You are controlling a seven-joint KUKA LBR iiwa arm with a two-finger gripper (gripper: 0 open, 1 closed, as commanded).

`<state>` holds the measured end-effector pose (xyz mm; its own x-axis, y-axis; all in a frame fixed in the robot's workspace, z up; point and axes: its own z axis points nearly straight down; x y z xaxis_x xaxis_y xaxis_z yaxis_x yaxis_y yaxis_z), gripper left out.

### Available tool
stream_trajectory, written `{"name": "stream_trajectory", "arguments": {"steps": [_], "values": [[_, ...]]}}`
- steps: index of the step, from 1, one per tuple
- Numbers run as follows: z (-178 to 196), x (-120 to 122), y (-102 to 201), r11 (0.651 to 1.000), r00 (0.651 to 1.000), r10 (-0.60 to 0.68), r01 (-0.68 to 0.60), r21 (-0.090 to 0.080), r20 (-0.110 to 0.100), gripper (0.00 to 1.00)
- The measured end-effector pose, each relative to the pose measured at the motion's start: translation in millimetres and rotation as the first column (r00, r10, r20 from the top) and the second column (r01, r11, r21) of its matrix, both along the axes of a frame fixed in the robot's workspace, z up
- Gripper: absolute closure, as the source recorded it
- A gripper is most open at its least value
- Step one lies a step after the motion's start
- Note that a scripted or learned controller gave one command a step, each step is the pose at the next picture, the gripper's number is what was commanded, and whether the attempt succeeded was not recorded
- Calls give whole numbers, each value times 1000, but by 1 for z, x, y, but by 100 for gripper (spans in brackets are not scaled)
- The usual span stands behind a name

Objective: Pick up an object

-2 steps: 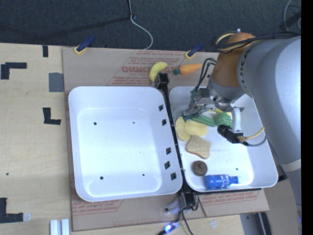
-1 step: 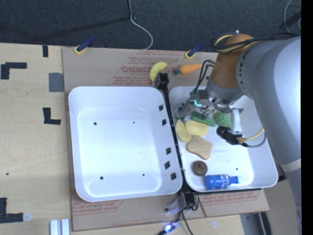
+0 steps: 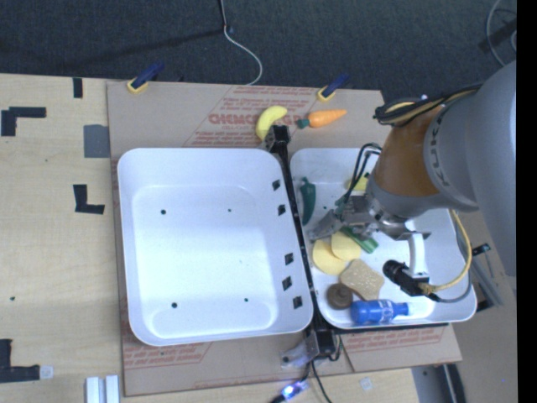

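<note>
Camera view | gripper low in right bin, grip state unclear | crowded by yellow pieces, blue bottle

The grey arm reaches in from the right, its orange band bent downward, with the gripper lowered at its tip.

The arm covers much of the right bin — its claw too small to read.
</note>
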<state>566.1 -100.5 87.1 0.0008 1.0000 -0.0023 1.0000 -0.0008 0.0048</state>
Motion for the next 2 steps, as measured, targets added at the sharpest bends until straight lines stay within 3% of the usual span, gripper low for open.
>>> {"name": "stream_trajectory", "arguments": {"steps": [1, 2], "values": [[11, 3, 1, 1000, 1000, 2, -2, 1, 2, 100], [-2, 15, -10, 1000, 1000, 3, -3, 4, -5, 100]]}}
